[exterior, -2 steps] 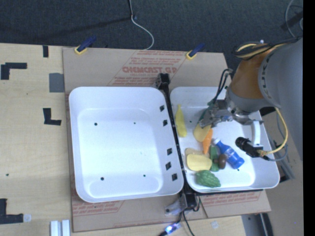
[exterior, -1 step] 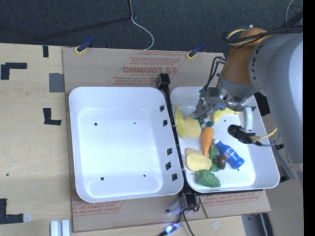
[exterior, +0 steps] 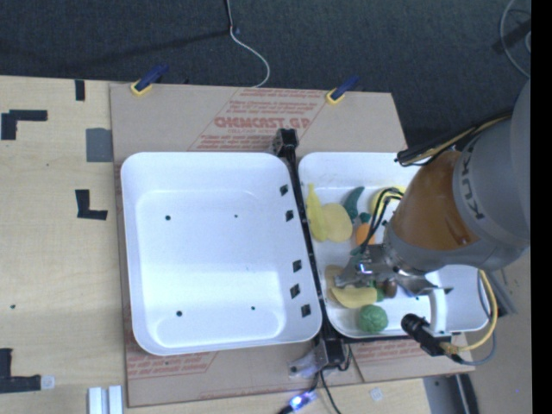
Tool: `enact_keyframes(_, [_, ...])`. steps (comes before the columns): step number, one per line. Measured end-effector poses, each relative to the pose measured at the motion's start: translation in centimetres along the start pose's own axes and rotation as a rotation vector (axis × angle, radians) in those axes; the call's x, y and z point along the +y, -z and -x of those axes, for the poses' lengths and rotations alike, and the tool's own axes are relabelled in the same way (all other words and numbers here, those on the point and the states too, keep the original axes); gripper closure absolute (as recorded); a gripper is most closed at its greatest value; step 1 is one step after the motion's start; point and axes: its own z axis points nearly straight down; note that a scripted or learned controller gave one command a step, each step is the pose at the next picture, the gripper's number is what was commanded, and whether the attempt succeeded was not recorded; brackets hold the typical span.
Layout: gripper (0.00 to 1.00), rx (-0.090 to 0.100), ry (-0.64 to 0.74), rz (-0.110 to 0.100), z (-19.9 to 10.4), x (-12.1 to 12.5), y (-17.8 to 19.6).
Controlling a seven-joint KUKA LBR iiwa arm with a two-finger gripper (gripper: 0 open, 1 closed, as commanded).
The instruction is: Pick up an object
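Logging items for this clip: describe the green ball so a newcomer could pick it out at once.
Find the right-hand bin, the one the arm reaches into. Go to its near edge, toward the bottom of the camera view. The green ball sits there, just below a yellow object and the claw; it is the only round, dark-green, rough-looking item.

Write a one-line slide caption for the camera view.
KUKA arm lowers its gripper among small toys in the right bin, beside a green ball.

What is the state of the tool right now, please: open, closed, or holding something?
Tool: cannot be told. It is low in the right bin, just above a yellow object, beside a green ball.
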Motion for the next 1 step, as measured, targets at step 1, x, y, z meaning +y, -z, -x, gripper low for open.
enact_keyframes(1, [1.00,-0.002,0.013,0.013,-3.43,12.13,10.38])
